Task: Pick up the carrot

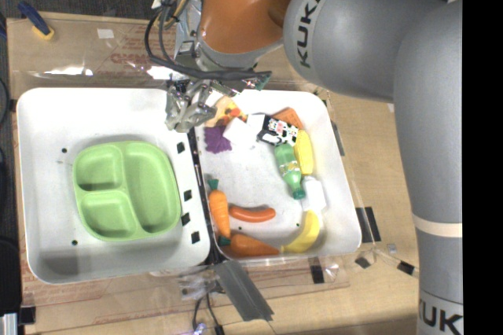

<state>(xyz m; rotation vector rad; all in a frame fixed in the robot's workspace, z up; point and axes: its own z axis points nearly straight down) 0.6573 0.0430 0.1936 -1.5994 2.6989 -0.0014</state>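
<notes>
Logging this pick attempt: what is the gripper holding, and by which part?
Nothing: the gripper hangs over the bins' shared wall, and the carrot lies in the right bin.

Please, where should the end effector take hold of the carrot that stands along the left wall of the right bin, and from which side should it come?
Probably at the carrot's thick orange middle, coming down from above. It lies lengthwise beside the right bin's left wall, so the fingers should close across its narrow width. The sausage lies close on its right.
</notes>
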